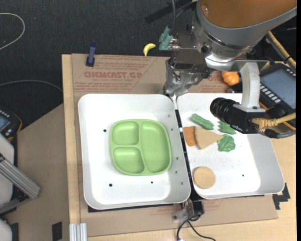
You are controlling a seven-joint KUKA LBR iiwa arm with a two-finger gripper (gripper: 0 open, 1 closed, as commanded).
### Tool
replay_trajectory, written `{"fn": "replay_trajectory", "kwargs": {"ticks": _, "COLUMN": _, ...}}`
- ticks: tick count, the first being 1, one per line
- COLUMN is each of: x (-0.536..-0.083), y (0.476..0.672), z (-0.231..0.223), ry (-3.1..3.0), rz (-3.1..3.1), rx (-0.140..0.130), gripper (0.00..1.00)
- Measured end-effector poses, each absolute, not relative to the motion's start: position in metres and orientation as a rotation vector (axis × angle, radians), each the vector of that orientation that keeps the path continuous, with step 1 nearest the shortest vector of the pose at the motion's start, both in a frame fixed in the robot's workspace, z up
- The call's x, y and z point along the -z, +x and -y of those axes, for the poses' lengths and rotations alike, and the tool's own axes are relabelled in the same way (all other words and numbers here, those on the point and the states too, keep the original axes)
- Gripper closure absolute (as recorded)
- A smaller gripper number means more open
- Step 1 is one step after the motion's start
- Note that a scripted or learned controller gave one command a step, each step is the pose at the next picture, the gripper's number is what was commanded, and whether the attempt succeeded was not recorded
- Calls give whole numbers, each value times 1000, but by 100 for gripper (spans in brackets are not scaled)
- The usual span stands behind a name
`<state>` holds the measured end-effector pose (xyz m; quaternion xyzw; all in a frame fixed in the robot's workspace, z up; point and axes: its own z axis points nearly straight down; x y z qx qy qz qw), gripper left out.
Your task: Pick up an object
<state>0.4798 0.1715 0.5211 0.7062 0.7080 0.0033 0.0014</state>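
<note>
A two-finger metal gripper (175,90), its state impossible to tell, hangs at twelve o'clock above white bins holding a green divided plastic plate (140,146) and toy food pieces (207,137).

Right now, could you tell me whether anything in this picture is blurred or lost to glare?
Camera view: the arm's orange band is soft and cut by the frame; the gripper is dim; the green plate and round cookie are sharp, with no strong glare.

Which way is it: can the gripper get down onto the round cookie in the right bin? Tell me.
Probably yes. The round cookie lies alone near the right bin's front edge with nothing over it; the gripper hangs at the bins' far edge.
</note>
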Motion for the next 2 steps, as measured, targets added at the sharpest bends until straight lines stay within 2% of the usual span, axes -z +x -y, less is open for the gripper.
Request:
{"fn": "replay_trajectory", "kwargs": {"ticks": 1, "x": -383, "y": 521, "z": -155, "ry": 2230, "rz": -2220, "rx": 21, "gripper": 100}}
{"fn": "replay_trajectory", "kwargs": {"ticks": 2, "x": -403, "y": 521, "z": -157, "ry": 2222, "rz": -2219, "rx": -5, "gripper": 100}}
